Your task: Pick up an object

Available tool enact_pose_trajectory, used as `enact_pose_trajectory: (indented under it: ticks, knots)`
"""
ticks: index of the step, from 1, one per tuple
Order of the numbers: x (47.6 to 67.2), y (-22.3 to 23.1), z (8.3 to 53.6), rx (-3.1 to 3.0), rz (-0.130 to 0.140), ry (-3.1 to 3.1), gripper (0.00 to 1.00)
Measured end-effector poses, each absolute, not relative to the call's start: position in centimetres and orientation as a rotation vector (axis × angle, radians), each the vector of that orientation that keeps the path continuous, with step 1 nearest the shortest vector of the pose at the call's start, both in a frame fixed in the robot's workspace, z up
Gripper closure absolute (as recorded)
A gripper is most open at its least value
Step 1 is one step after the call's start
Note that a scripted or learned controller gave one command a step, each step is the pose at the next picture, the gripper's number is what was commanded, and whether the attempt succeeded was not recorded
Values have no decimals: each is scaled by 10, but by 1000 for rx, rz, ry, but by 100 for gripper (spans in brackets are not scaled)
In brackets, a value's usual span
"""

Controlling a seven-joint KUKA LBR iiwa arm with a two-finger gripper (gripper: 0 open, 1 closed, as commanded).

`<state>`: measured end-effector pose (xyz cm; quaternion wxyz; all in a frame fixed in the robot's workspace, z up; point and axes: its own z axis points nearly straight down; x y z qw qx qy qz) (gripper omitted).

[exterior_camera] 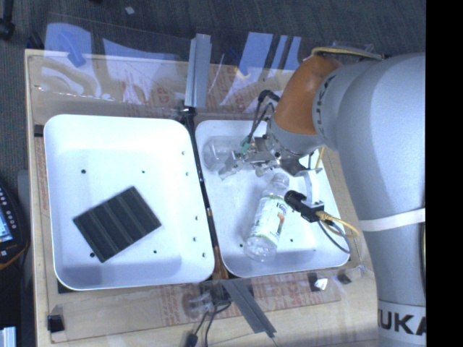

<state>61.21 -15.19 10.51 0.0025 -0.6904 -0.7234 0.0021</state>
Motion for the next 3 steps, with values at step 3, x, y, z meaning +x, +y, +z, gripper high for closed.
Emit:
enact_pose_trajectory:
  ticks: [3]
  knots:
    - [530,-208,98,-2000,-14,-2440,0]
